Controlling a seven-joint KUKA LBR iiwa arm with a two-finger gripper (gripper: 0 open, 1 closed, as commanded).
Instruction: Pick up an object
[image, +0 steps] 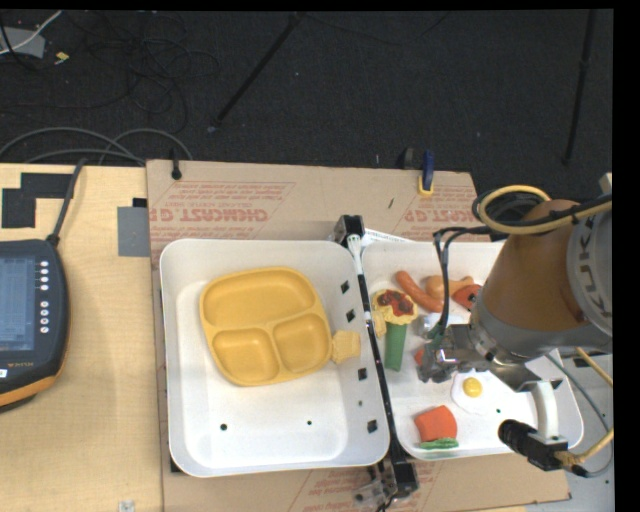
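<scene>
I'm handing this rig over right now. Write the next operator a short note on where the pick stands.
Gripper: low in the right bin, among the toys; whether the fingers are open or shut can't be made out.
Things: green piece just left of it, fried egg to its right, sausage farther back, carrot at the front.
Left bin: yellow tray, small yellow piece beside it.
Done: nothing visibly lifted.
Left: grasp and raise one object.

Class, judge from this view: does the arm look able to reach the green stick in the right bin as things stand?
Probably yes. The end effector hangs just right of the green stick, which lies uncovered on the right bin floor beside the divider.
</scene>
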